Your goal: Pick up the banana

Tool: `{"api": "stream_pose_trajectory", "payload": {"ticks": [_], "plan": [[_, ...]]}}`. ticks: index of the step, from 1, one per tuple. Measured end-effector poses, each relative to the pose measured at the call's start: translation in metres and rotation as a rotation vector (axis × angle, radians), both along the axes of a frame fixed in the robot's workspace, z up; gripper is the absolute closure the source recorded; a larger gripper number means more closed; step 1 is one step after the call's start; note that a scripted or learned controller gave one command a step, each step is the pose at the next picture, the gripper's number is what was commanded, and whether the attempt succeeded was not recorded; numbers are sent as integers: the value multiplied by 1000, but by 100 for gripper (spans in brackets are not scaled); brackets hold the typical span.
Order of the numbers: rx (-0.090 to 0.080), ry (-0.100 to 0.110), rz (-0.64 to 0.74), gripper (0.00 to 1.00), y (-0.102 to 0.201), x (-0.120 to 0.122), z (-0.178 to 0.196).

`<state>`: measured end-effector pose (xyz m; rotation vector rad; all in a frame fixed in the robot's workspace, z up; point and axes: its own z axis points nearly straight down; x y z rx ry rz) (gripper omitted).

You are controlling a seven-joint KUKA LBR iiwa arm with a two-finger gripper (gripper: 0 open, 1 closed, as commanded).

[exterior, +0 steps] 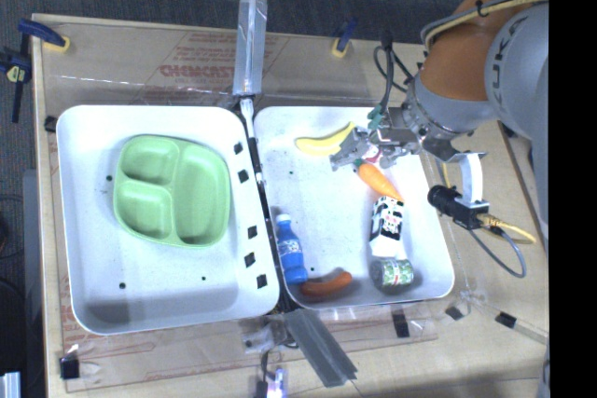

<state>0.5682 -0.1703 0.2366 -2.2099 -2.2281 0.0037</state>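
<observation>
Yellow banana (323, 142) lay in the right bin (317, 228) — just left of the tool (359, 150), whose finger state I cannot tell.

Grey arm (522, 61), orange wrist band, black cables, metal claw (359, 147)

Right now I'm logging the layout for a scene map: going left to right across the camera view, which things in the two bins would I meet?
green divided plate → blue bottle → sausage → cow-print carton. The banana, gripper and carrot overlap others' spans, so I leave them out.
</observation>
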Motion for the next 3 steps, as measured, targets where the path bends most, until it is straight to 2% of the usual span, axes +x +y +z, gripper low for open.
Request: {"api": "stream_pose_trajectory", "payload": {"ticks": [1, 2, 3], "plan": [[0, -2, 87, 0, 90, 70, -45], [1, -1, 93, 100, 92, 71, -35], [1, -1, 93, 0, 92, 71, -35]]}}
